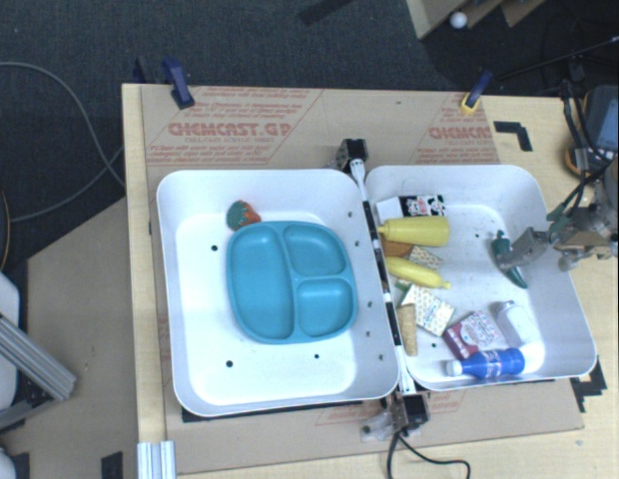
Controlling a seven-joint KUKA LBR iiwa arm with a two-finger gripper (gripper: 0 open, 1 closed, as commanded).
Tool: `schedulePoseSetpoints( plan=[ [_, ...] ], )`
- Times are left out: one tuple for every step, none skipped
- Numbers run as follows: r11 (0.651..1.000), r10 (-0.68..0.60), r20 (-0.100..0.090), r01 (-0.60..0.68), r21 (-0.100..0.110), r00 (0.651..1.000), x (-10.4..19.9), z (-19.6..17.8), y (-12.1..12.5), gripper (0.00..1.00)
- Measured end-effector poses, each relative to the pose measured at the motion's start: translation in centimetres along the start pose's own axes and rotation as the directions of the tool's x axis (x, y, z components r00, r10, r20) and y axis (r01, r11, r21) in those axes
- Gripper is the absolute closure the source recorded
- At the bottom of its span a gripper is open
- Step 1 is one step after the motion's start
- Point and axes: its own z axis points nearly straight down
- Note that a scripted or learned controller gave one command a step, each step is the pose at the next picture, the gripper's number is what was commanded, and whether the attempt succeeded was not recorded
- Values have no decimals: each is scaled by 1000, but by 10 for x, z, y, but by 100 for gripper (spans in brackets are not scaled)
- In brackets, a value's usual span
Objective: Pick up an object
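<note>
Right bin [549, 208]: sitting on the worktop [290, 118] beside the left bin [190, 297]; it is carrying all the loose things a pick could take.
Yellow corn-shaped toy [414, 232]: lying near the right bin's left wall, its long axis running left to right, the paler tip pointing toward the divider between the bins.
Yellow banana-like piece [417, 272]: lying just below the corn toy, long axis slanting down to the right.
Blue bottle [486, 366]: lying on its side by the near wall, long axis nearly left to right, white cap pointing left.
Dark red packet [472, 333]: lying flat just above the bottle, tilted on a diagonal.
Patterned white packet [430, 310]: resting between the banana-like piece and the red packet.
Black and white card [421, 206]: lying at the far left corner, touching the corn toy's upper side.
Grey piece [506, 315]: sitting just right of the red packet; too small to tell what it is.
Pincer [511, 255]: hanging over the right half of the right bin on the arm [579, 230] reaching in from the right; teal fingers are showing nothing between them, and I cannot tell how far apart they are standing.
Left bin contents: a teal divided plate [290, 279] is lying in the middle, with a small orange and green toy [243, 214] touching its far left corner.
</note>
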Motion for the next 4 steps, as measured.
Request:
schedulePoseSetpoints(
  plan=[
    [1000, -1, -1, 1, 4, 1000, -7, 115, 72, 0],
    [1000, -4, -8, 4, 1, 1000, -42, 148, 73, 0],
    [1000, -4, -9, 4, 2, 1000, -41, 148, 102, 0],
    [1000, -5, -2, 5, -2, 1000, -43, 137, 103, 100]
  ],
)
